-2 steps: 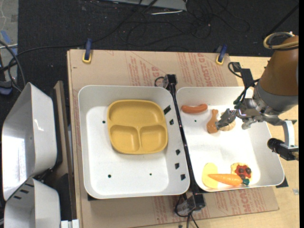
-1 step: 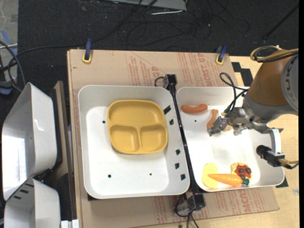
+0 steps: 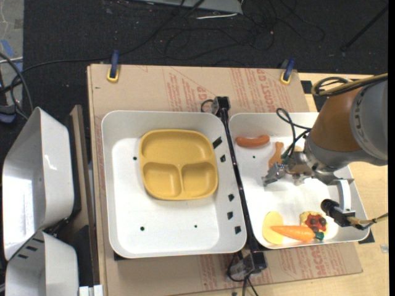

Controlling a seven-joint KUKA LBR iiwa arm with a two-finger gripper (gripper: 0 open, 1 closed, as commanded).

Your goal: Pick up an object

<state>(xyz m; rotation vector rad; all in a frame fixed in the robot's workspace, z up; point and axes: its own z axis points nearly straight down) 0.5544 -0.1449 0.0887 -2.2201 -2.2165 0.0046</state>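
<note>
I see the hand (image 3: pixel 276 175) low in the right bin (image 3: pixel 250 214), at the middle right of the frame; I cannot tell how it is set. A small orange piece (image 3: pixel 276 153) lies just above it, near or touching; contact cannot be resolved. I judge this the likeliest target. To do the step well, I would centre the hand over the piece, descend squarely, then close and lift slowly. The arm (image 3: pixel 345 131) enters from the right edge, wrist bent down toward the bin floor. Further out: a sausage (image 3: pixel 253 141) above, a carrot (image 3: pixel 293 232) and yellow piece (image 3: pixel 272 221) below, and a yellow divided plate (image 3: pixel 179 164) in the left bin (image 3: pixel 123 227).
</note>
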